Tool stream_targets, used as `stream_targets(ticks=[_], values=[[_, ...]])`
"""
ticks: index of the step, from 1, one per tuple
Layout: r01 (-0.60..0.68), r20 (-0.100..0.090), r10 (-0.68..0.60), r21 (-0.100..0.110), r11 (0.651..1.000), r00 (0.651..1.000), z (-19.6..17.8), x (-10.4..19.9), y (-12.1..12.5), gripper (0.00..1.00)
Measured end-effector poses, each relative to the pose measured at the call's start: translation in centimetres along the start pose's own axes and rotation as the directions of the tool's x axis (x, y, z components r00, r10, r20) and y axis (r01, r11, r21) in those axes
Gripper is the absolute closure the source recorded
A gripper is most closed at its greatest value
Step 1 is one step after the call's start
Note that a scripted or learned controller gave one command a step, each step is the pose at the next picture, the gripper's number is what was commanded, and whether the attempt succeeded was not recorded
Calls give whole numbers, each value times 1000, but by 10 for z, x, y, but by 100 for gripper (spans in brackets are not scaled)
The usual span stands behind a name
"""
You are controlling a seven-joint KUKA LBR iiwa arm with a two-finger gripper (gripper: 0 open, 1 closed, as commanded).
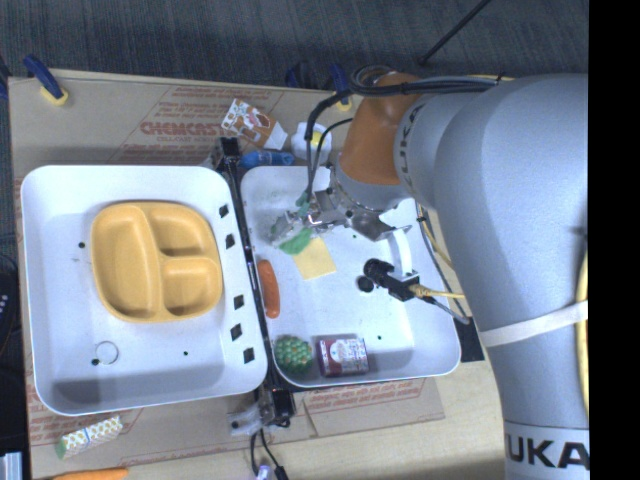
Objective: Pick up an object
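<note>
Reaching in from the right, the grey arm (500, 218) with its orange band (372, 143) hangs low over the right bin (440, 353), and the claw (305, 218) sits near that bin's upper left part. How far the claw is open cannot be told, since the wrist body covers most of it and what pokes out is a blur of metal. Right at the claw tip lies a green object (293, 240), touching or nearly so; whether it is pinched cannot be made out. Just below and right of the claw rests a pale yellow slice (317, 259), partly tucked against the green piece. Lower left of the claw, along the bin's left wall, lies an orange carrot-like stick (269, 286). Farther below sit a green round ball (291, 351) and, beside it to the right, a dark red packet (342, 356). Right and below the claw a black fixture (385, 278) is near the arm. Well to the claw's left, in the left bin (50, 268), rests a yellow divided tray (157, 260). Above the claw, outside the bins on the cardboard (150, 118), lie a small printed carton (245, 120) and a blue item (265, 158).
</note>
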State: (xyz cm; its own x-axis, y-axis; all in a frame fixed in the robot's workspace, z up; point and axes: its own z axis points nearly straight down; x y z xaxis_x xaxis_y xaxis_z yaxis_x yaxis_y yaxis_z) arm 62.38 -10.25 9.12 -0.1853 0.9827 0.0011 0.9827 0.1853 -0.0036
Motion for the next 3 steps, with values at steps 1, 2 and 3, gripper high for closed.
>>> stream_targets(ticks=[1, 2, 3], values=[[4, 1, -4, 1, 1000, 1000, -11, 0, 0, 100], [4, 1, -4, 1, 1000, 1000, -10, 0, 0, 0], [165, -1, -165, 1, 986, 986, -1, 7, 1, 0]])
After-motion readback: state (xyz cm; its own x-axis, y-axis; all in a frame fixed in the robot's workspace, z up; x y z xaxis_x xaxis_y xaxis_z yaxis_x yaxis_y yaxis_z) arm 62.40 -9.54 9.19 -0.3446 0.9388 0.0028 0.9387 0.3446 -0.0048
